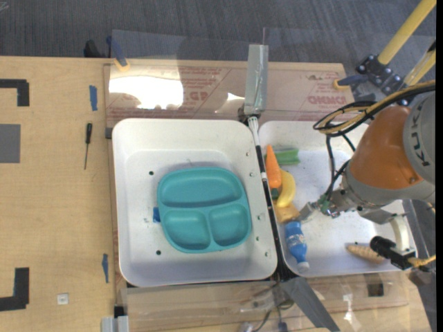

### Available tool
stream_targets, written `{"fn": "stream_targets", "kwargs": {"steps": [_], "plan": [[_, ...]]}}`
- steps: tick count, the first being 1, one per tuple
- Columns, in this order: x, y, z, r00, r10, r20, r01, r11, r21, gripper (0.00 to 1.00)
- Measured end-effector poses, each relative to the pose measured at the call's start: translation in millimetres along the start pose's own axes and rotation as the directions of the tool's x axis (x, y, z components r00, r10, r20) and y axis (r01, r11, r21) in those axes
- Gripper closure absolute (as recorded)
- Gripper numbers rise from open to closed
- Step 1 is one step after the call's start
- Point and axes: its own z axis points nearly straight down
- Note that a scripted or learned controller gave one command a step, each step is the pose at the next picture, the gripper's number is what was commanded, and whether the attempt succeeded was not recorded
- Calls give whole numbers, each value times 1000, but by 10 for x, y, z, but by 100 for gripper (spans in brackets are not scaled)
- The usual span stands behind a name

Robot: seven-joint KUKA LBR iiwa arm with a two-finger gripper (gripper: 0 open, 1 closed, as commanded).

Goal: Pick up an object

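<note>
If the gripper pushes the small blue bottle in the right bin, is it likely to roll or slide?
The blue bottle lies on its side on the smooth white right bin, so it would probably roll if pushed across its length. It looks small, likely light. The banana close above may block it.

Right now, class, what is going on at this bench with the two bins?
A grey and orange robot arm reaches into the right bin, its gripper low beside a banana, a carrot and a small blue-capped bottle. Nothing shows between its fingers. The left bin holds a teal divided tray.
</note>
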Motion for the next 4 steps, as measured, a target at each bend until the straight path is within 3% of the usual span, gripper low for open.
{"fn": "stream_targets", "kwargs": {"steps": [1,2,3,4], "plan": [[79,345,-1007,984,-177,0,177,984,-4,0],[136,-323,-117,998,68,-7,-68,998,13,0],[133,-295,-237,998,68,-5,-68,998,5,100],[511,20,-1987,994,110,-3,-110,994,-2,100]]}}
